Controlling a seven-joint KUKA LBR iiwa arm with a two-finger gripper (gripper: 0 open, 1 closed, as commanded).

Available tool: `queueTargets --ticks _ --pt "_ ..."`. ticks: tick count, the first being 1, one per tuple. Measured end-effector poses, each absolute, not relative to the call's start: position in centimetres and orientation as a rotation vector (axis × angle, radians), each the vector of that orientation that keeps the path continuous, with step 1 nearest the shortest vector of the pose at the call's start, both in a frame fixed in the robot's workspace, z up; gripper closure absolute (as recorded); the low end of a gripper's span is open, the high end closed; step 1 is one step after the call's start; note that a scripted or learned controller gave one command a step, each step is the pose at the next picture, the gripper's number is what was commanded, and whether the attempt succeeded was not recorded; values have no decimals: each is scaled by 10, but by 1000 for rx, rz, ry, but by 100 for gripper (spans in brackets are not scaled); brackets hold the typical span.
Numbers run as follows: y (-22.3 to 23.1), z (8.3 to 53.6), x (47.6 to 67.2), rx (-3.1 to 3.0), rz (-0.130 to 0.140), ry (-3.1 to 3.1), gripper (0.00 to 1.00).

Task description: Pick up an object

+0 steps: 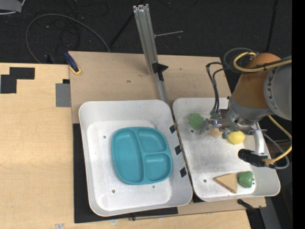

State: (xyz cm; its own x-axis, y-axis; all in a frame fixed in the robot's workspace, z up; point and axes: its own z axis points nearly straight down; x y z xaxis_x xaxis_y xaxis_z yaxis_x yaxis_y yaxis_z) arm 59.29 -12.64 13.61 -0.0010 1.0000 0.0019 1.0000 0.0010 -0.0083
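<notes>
The right bin [205,161] holds a bushy green object [195,120] near its far left side, a yellow lemon-like object [235,137], a tan wedge [227,182] and a small green round object [245,179] at the front. My gripper [215,126] is low in this bin, between the bushy green object and the yellow one. A small tan piece [216,133] lies right under it. The wrist hides the gripper's lower end.
The left bin [95,175] contains a teal divided plate [141,154]. A metal post [148,46] rises behind the two bins. The arm's grey and orange body [259,89] hangs over the right bin's far right corner.
</notes>
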Motion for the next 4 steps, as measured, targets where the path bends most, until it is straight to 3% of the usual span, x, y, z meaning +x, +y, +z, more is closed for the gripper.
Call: queueTargets --ticks 1,2,4 --pt "-127 102 594 -2222 -1 -2223 0" --pt "-128 109 592 -2223 4 -2214 100" --pt "-126 197 599 -2221 -1 -2224 100"
